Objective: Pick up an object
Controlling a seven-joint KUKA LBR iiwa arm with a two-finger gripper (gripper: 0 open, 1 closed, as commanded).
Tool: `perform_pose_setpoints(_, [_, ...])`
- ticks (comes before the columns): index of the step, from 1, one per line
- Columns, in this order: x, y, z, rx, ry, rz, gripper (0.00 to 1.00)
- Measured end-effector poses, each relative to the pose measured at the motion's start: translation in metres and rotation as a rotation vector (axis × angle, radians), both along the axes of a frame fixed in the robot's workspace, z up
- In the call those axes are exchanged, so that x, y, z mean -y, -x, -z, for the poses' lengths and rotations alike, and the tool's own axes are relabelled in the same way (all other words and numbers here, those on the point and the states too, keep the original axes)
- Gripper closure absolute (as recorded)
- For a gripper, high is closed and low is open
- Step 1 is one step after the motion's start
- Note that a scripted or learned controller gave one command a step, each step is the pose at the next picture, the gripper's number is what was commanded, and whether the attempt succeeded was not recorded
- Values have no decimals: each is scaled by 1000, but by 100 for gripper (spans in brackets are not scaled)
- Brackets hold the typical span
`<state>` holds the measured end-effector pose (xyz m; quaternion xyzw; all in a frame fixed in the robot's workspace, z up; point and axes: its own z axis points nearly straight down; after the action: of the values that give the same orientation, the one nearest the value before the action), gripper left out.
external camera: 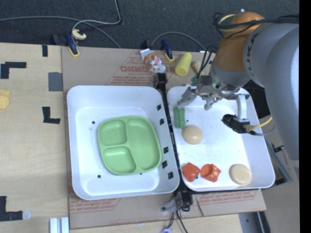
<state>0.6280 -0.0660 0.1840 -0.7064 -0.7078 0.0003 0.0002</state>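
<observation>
I am reaching my grey arm with its orange band [243, 28] in over the far end of the right shallow white bin [255, 152], and I judge this to be the approach step: nothing is lifted yet, and I am hanging above the bin's bare floor. My hand [201, 101] is spreading its two metal fingers [185, 97] fairly wide, with nothing between them.

The left shallow white bin [80, 130] is carrying a light green sectioned plastic plate [129, 144], which would be awkward to pinch flat. The likelier targets are lying in the right bin: a beige egg-shaped ball [192, 134] near the middle, just beside a small green ridged block [179, 117] that is lying close to the wall between the bins; a round tan bun-shaped piece [240, 174] and two small red lumpy pieces [200, 172] are resting near the front rim.

Next I am needing to shift toward the front and left and come down over one piece. The ball is offering open floor all round; the green block is crowding the wall, leaving one finger little room, and the front pieces are sitting near the rim
</observation>
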Motion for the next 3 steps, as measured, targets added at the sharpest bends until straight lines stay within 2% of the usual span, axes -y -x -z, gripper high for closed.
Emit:
perform_pose_setpoints(1, [29,-11,98,3,1,1,0])
perform_pose_setpoints(2, [29,-11,98,3,1,1,0])
perform_pose_setpoints(3, [31,66,97,0,0,2,0])
